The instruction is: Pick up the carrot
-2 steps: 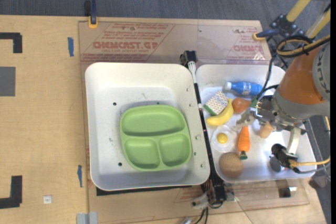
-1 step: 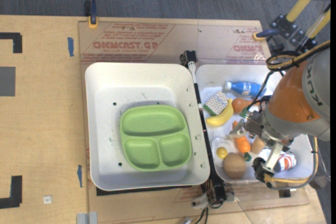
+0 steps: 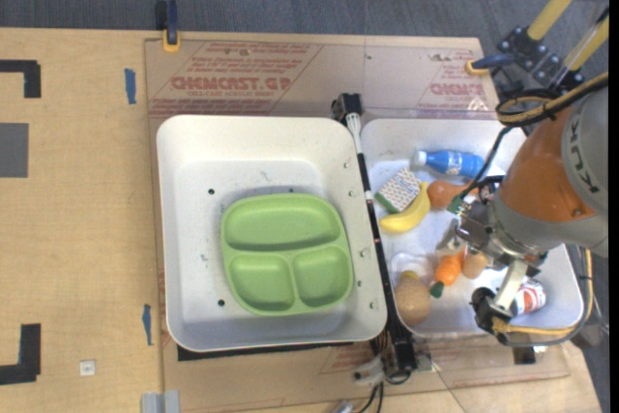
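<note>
Orange tapered carrot [image 3: 448, 270] lies below the pincer [image 3: 471, 251], whose state I cannot tell.

One fixed camera, mounted above the bench, looks down at a slant. Far edge of the bench and grey carpet sit at the top of the frame; near edge at the bottom. Both white bins fall inside the frame: left bin [image 3: 184, 237] near centre, right bin [image 3: 571, 305] toward the right edge. Arm [image 3: 551, 189] enters from the right, partly cropped. Distance is moderate: small items in the right bin are resolvable, fine detail is not.
</note>
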`<control>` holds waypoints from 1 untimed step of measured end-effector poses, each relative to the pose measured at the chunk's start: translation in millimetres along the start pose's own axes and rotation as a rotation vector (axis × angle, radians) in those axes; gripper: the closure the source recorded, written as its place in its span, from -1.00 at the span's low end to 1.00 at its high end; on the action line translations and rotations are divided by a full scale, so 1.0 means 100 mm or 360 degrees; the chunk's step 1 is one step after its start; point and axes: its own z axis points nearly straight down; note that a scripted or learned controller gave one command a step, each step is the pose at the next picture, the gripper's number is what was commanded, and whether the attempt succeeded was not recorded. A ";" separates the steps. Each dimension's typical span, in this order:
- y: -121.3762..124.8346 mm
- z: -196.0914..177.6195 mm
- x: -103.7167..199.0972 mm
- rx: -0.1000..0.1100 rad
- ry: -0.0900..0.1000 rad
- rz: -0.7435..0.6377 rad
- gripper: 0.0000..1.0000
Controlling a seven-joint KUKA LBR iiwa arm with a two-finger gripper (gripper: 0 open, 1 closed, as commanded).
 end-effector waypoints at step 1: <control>-0.20 -0.87 0.85 0.0030 0.0012 0.0054 1.00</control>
